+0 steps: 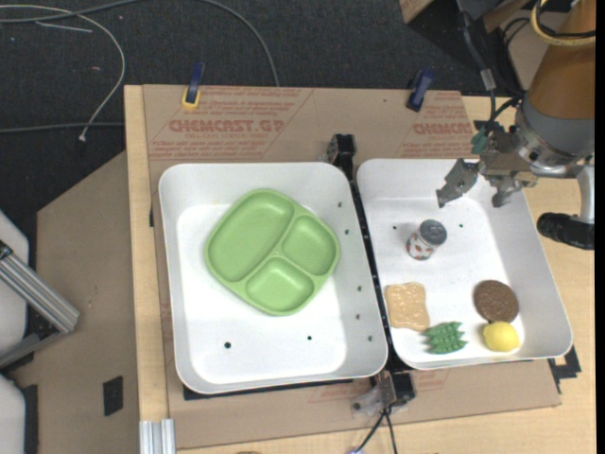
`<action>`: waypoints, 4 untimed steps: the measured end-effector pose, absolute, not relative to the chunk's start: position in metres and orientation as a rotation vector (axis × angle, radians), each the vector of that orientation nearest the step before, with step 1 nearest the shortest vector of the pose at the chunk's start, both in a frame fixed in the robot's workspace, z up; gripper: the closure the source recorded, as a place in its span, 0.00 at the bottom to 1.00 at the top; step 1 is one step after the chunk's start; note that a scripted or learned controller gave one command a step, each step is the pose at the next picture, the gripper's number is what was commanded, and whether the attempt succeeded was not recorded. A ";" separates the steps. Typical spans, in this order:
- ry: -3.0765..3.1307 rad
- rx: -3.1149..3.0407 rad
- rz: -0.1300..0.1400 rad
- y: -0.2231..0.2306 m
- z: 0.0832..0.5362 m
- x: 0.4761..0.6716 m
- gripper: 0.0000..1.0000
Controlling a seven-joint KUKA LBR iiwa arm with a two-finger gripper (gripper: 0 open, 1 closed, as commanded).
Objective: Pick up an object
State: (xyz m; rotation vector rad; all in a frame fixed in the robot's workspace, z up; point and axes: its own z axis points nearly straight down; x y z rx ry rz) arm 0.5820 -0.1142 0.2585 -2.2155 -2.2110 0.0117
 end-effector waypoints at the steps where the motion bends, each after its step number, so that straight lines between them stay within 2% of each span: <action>1: -2.220 -2.220 0.000 -0.114 0.265 0.584 0.00; 2: -2.218 -2.219 0.004 -0.116 0.221 0.578 0.00; 3: -2.218 -2.218 0.003 -0.110 0.178 0.582 0.00; 4: -2.217 -2.217 0.005 -0.107 0.115 0.584 0.00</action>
